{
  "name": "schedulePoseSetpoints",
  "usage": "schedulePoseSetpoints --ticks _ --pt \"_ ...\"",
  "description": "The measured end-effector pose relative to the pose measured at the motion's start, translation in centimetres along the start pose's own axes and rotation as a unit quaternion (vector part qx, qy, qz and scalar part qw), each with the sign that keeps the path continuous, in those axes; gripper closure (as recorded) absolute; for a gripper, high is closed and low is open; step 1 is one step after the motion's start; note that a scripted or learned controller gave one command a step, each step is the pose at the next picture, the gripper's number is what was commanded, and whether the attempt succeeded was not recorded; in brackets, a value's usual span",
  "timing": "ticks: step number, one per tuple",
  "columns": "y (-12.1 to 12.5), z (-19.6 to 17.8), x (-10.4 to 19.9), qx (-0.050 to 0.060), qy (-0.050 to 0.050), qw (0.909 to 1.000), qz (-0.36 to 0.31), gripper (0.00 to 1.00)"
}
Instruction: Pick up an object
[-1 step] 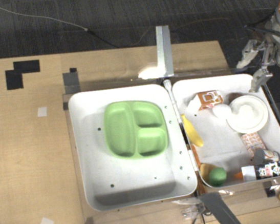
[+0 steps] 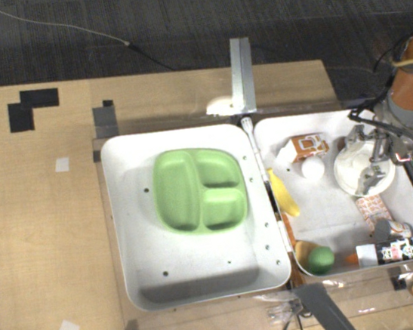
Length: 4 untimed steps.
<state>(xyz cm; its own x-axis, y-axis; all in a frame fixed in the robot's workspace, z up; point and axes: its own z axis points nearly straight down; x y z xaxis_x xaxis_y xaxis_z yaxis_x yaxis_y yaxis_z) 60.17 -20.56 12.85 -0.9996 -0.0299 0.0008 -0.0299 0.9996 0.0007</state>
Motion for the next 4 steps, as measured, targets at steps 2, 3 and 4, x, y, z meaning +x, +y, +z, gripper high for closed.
schedulePoseSetpoints --ticks 2,3,4 --pt "0.1 2.7 7.4 0.007 -0.022 0.9996 -0.016 0.0" --pt "0.1 2.7 9.6 0.009 -0.025 0.9995 -0.015 0.0" --pt "0.1 2.7 9.6 0.01 -0.025 0.9994 -0.023 0.0"
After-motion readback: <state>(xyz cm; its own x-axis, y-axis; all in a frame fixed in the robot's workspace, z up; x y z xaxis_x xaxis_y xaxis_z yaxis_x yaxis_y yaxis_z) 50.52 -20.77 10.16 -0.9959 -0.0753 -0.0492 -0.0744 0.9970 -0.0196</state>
